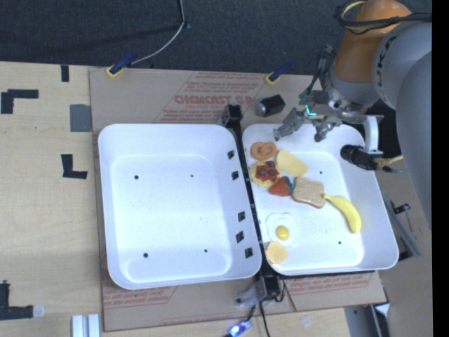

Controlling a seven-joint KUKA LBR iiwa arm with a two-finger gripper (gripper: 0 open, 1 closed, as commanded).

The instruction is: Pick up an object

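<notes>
The gripper [306, 126] hangs over the far edge of the right bin [365, 255], its two grey fingers [286, 130] spread wide apart with nothing between them; the grey arm [410, 62] with its orange band [365, 37] comes in from the right side of the bench. Just below the fingers, near the bin's far left corner, lies a small round pretzel [263, 150]; touching it sit a pale yellow piece [291, 163] and a red-topped pizza slice [265, 172], with a strawberry [280, 186] beside them; a slice of bread [309, 191] lies toward the middle, a banana [346, 211] just right of it. A fried egg [282, 231] and a pale chip [277, 253] lie near the bin's near left corner. The left bin [112, 146] stands alongside, the two touching along their inner edges.
</notes>
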